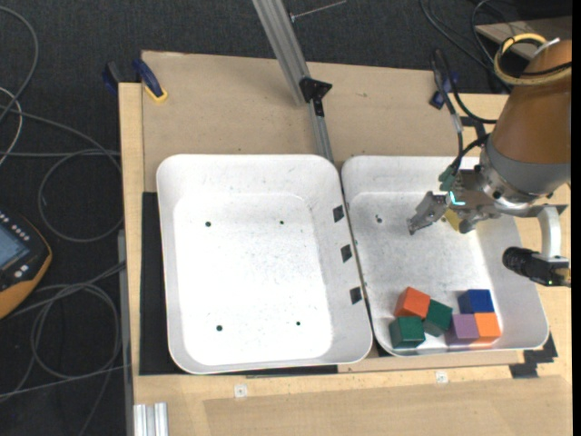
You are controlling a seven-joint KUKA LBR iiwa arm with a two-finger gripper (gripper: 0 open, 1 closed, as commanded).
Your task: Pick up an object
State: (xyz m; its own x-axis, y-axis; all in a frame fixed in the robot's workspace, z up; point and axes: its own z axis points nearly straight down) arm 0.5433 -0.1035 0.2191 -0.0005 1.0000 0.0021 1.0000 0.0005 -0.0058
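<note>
Several small blocks lie bunched in the near right corner of the right bin (381,243): an orange block (417,302), a dark green block (439,316), a green block (408,332), a purple block (465,327), a blue block (476,301) and a second orange block (488,325). My gripper (445,218) hangs over the bin's far middle, well behind the blocks. It is open, with nothing between its fingers (423,216). The grey and orange arm (536,125) reaches in from the right.
The left bin (182,198) sits beside the right one, and black clips (346,252) mark the shared wall. A slanted metal rail (290,53) crosses the bench behind the bins. A black fitting (531,263) hangs off the wrist above the right bin's right rim.
</note>
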